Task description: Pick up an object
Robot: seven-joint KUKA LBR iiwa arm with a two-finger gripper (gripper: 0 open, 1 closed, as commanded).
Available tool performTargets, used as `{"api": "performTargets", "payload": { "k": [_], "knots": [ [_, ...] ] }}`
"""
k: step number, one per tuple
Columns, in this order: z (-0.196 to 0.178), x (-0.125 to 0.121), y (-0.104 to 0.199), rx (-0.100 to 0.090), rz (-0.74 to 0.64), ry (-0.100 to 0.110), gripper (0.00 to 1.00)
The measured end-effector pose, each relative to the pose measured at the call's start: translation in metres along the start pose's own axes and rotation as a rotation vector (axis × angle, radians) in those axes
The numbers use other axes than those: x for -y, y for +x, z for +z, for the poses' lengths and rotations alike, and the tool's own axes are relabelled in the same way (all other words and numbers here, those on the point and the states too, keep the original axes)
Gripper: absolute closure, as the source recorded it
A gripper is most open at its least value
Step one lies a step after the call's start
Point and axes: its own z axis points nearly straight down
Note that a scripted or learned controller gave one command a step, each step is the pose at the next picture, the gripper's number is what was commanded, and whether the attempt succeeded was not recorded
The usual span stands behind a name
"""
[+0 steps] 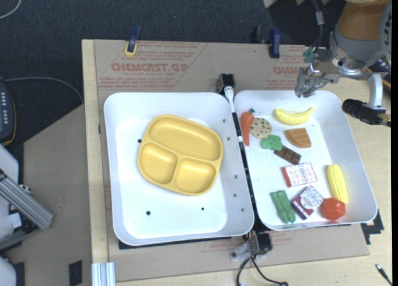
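A yellow divided plate (180,155) lies alone in the left bin (118,173), far to the left of the claw (305,89) and below it in the frame. In the right bin (354,148), toy foods sit scattered: a carrot (246,127) stands along the inner wall, with a cookie (260,128) just beside it and a green broccoli piece (271,143) touching a chocolate bar (288,153). A green bean pod (283,206) lies near the front rim. A banana (293,115) rests just below the claw, the nearest item, with a toast slice (298,137) below that. Farther down sit a red-and-white packet (300,174), a dark packet (308,201), a tomato (333,209) and a corn cob (337,182). The claw hangs over the bin's far rim, carrying nothing; whether it is spread or pressed together cannot be told. Nothing lies between it and the banana.
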Motion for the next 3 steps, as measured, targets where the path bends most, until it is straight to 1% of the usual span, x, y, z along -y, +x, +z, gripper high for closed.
{"api": "performTargets", "payload": {
  "k": [1, 2, 3],
  "knots": [
    [-0.010, 0.016, 0.045, -0.004, -0.003, 0.009, 1.00],
    [-0.004, 0.040, 0.104, -0.004, -0.004, 0.011, 1.00],
    [-0.005, 0.064, 0.142, -0.004, -0.003, 0.011, 1.00]
  ]
}}
